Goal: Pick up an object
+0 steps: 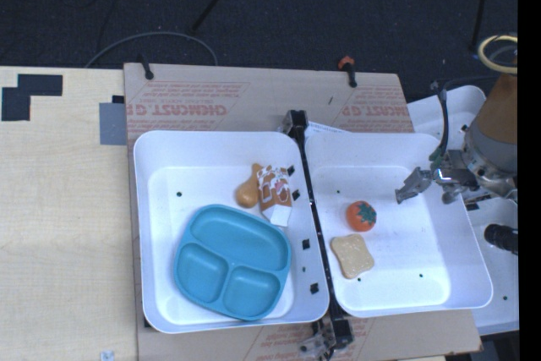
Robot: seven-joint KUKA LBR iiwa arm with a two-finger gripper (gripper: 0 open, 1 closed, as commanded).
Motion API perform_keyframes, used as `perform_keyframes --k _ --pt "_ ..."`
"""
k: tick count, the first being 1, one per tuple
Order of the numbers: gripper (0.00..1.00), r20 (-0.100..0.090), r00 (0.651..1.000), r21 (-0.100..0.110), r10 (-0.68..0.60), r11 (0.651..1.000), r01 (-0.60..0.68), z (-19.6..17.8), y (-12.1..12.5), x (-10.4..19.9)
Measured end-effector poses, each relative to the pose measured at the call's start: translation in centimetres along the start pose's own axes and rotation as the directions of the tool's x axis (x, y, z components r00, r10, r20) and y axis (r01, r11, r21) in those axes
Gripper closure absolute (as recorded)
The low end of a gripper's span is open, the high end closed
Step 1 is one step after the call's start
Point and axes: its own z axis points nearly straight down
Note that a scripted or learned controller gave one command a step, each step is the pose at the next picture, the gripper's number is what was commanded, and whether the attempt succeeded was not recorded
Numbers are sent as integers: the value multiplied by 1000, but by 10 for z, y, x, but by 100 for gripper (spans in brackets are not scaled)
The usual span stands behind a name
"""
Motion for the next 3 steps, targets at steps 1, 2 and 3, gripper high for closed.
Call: perform_keyframes --k 1,2,3 --pt "0 3 1000 -13 -3 1000 3 -7 3 0" --pt "0 0 1000 -7 -3 1000 3 43 2 8" --pt "0 0 1000 -7 -1 1000 1 88 4 14"
